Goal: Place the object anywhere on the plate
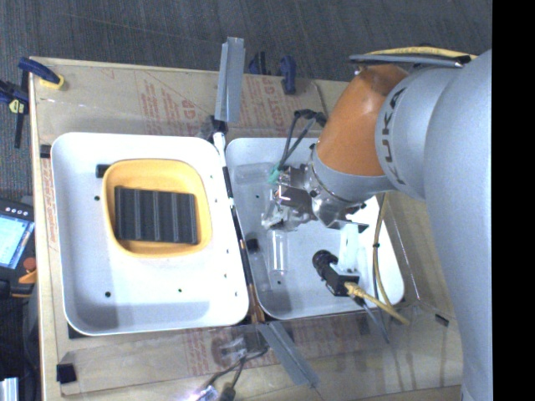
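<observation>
The gripper (280, 215) hangs low over the right bin (251, 282); its fingers are seemingly hidden, state unclear. The yellow plate (159, 172) lies in the left bin (125, 307).

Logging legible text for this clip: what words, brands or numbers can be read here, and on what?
"KUKA", partly visible, on the grey arm beside its orange band.
Red print on the cardboard bench top: too faint to read.
Screen on the device at left: too blurred to read.
</observation>
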Robot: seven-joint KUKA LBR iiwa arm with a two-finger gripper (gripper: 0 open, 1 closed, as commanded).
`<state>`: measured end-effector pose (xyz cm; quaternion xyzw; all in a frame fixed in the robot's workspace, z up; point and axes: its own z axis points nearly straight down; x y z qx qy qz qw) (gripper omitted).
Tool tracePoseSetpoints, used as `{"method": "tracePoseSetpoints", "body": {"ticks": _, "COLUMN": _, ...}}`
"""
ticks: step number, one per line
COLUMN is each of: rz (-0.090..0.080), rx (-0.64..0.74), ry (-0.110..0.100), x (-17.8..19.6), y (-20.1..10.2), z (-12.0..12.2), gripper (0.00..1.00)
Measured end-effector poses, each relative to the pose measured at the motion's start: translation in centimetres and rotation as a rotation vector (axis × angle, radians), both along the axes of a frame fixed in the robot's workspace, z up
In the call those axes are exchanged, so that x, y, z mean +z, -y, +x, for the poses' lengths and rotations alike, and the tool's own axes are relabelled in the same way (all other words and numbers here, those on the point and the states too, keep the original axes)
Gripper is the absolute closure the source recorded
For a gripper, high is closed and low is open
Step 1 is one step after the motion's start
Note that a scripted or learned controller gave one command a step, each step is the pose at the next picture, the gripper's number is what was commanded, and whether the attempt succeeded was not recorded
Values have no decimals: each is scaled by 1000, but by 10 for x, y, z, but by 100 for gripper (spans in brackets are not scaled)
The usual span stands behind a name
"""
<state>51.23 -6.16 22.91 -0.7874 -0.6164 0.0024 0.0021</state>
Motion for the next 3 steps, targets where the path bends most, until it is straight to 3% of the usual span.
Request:
{"method": "tracePoseSetpoints", "body": {"ticks": 1, "rz": 1, "rx": 45, "ry": 2, "x": 14, "y": -39, "z": 51, "gripper": 100}}
{"method": "tracePoseSetpoints", "body": {"ticks": 2, "rz": 2, "rx": 236, "ry": -2, "x": -29, "y": -67, "z": 82, "gripper": 100}}
{"method": "tracePoseSetpoints", "body": {"ticks": 3, "rz": 2, "rx": 236, "ry": -1, "x": -29, "y": -67, "z": 82, "gripper": 0}}
